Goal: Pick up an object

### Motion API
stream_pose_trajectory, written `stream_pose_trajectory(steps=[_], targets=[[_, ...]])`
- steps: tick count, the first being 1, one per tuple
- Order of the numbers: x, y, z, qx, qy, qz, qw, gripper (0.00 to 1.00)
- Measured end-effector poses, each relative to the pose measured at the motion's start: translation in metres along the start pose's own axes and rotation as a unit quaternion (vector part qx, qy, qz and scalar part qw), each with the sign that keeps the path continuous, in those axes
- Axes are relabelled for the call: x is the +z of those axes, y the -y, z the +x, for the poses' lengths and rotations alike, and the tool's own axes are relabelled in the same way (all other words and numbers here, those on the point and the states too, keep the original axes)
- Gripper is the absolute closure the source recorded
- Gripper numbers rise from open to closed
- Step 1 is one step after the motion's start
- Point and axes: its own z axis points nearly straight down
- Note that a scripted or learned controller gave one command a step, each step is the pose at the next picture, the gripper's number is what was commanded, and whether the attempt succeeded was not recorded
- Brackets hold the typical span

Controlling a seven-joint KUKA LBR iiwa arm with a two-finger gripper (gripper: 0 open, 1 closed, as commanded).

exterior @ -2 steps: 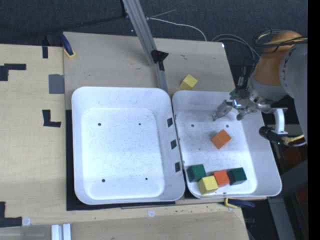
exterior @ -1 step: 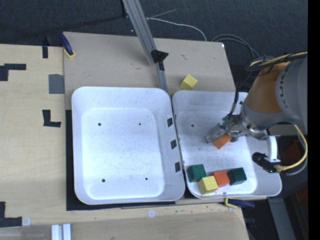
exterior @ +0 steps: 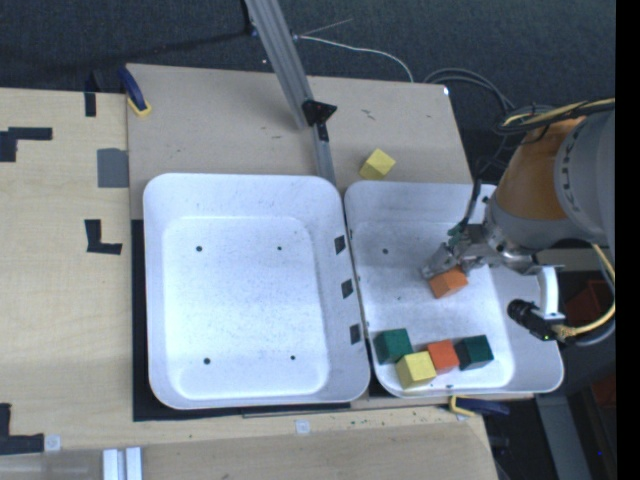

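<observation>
Although the right bin [exterior: 400,218] holds several blocks, the one that matters is the orange block [exterior: 448,283] lying alone near the bin's middle, directly under the end effector [exterior: 452,260]. The arm [exterior: 560,193] reaches in from the right, and its tip sits at the block's upper-left edge, touching it or just above it; from this slanted view I cannot tell whether the block is actually between the fingers, nor whether they are spread or closed. The block looks slightly rotated, its longer side running from lower left to upper right, so it lies just below and a little right of the tip. My judgement is that a clean grasp depends on centring over the block, not on its corner. Well apart, along the bin's near wall, a green block [exterior: 393,344], a yellow block [exterior: 415,369], another orange one [exterior: 443,355] and a dark green block [exterior: 474,351] cluster together. A yellow cube [exterior: 378,163] rests on the counter [exterior: 200,118] beyond the bins.
</observation>
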Motion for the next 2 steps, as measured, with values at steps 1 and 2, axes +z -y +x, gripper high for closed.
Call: stream_pose_trajectory(steps=[1,2], targets=[[-0.108,-0.037,0.085,-0.003,0.000,-0.005,1.0000,1.00],[-0.101,-0.031,0.196,-0.004,-0.001,0.000,1.0000,1.00]])
